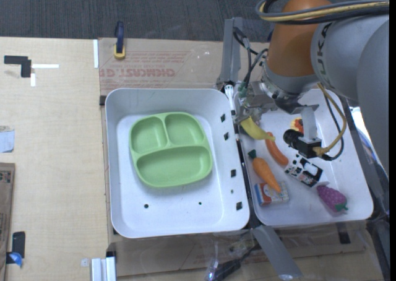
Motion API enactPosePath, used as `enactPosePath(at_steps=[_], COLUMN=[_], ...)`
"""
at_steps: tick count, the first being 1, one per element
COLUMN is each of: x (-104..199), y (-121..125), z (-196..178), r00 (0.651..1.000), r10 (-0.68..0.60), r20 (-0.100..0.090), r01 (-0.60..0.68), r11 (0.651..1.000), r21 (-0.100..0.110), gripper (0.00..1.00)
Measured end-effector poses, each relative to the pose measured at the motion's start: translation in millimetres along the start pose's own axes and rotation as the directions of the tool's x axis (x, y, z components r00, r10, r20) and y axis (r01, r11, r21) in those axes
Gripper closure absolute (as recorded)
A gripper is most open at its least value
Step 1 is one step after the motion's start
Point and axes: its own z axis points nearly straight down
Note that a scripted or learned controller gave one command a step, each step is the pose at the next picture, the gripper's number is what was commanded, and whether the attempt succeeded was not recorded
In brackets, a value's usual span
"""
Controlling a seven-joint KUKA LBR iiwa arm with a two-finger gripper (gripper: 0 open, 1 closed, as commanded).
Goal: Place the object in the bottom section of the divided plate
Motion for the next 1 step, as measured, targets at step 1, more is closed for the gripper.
enactPosePath(at_steps=[1], x=[-1.1], y=[0.4], z=[0.2], r00=[0.978], r10=[-0.207], r20=[0.000], r01=[0.207], r11=[0.978], r21=[0.000], gripper=[1.00])
